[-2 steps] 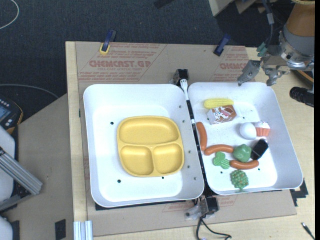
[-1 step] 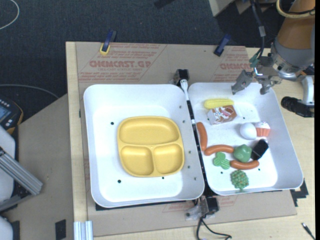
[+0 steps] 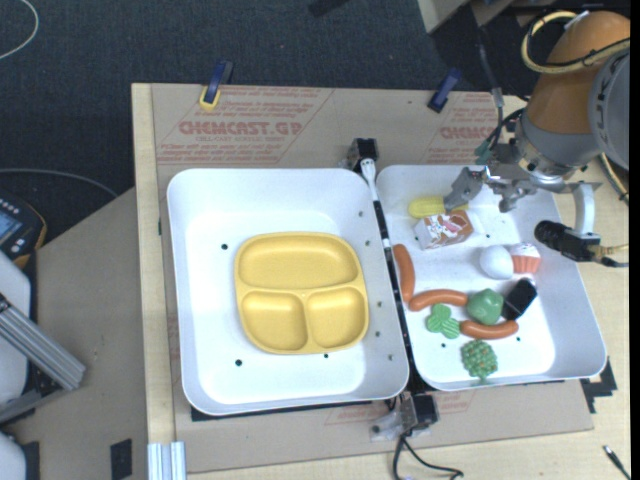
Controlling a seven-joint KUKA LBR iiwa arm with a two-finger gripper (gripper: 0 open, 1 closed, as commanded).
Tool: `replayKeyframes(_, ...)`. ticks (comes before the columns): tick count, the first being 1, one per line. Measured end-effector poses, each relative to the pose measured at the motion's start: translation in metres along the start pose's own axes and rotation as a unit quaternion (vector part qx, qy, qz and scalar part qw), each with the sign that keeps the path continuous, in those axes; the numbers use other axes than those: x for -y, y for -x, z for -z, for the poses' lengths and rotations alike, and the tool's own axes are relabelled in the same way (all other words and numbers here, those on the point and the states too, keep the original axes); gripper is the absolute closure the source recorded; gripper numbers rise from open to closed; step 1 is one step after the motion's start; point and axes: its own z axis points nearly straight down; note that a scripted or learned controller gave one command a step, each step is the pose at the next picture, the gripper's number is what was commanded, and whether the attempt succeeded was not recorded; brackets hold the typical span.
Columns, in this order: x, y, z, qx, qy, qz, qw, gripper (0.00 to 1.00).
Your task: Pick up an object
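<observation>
The right bin (image 3: pixel 560 353) holds several toy foods. Among them are a yellow piece (image 3: pixel 427 207), a brown-and-white snack packet (image 3: pixel 443 229), a white egg (image 3: pixel 495 261) and a pink cupcake (image 3: pixel 526 259). My gripper (image 3: pixel 487 192) hangs over the back of this bin, just right of the yellow piece and above the packet. Its two fingers stand apart, open, with nothing between them. The grey arm with its orange band (image 3: pixel 580 63) comes in from the upper right.
Nearer the front of the right bin lie two orange sausages (image 3: pixel 438 298), a green vegetable (image 3: pixel 486 306), a black block (image 3: pixel 520 295) and a green bumpy piece (image 3: pixel 479 358). The left bin (image 3: pixel 200 268) carries a yellow divided plate (image 3: pixel 300 290).
</observation>
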Motion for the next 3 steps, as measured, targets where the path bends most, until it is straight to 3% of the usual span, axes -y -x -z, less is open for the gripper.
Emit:
replayKeyframes(1, -0.002, -0.011, -0.046, 0.000, 0.006, 0.000, 1.0000, 0.00)
replayKeyframes(2, -0.006, -0.010, -0.046, 0.001, 0.012, 0.000, 0.9999, 0.00)
replayKeyframes(3, -0.009, -0.005, -0.030, 0.008, 0.019, 0.000, 0.9998, 1.00)
